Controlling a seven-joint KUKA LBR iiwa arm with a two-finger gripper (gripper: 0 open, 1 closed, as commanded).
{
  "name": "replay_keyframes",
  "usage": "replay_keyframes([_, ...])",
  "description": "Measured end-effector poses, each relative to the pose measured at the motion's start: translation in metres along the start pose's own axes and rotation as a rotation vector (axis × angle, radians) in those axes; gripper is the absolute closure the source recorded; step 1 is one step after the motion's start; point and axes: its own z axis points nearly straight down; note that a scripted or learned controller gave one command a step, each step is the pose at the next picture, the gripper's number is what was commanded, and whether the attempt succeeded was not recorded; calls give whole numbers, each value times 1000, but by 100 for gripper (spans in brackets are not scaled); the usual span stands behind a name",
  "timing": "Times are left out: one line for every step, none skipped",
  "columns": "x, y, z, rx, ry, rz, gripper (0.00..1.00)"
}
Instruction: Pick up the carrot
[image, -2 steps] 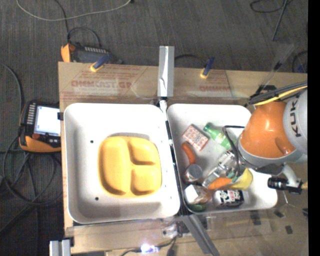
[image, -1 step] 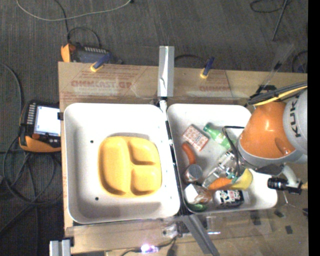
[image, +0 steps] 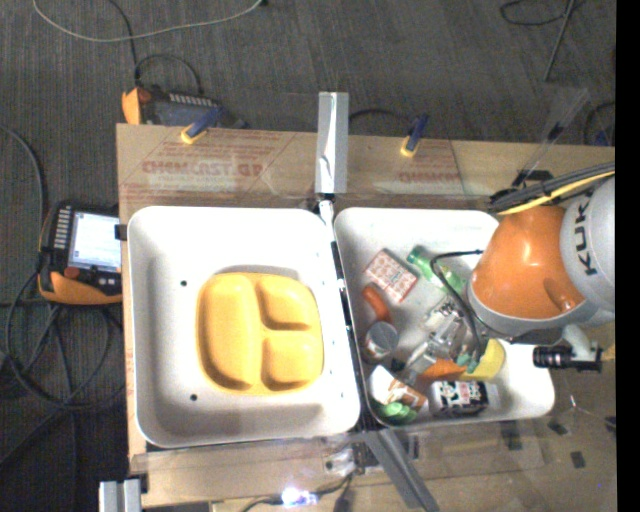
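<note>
You can't tell whether the hand (image: 447, 345) is clenched or released: the arm's orange band (image: 525, 265) and the clutter hide it. The carrot (image: 441, 370) lies near the right bin's (image: 520, 400) front wall, long axis roughly left-right, just beneath the hand among packets and a can (image: 379, 341). The left bin (image: 150, 300) holds a yellow divided tray (image: 262, 331).

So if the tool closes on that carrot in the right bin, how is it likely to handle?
The carrot looks like a small, smooth toy, so probably stiff and light. Its tapered, rounded shape may let it roll or slip from a pinch. It lies crowded among other items under the tool, so neighbours will likely get nudged.
</note>
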Motion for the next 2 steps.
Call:
replay_keyframes([5,2,-5,1,21,-5,100])
replay_keyframes([33,44,-86,18,58,238,100])
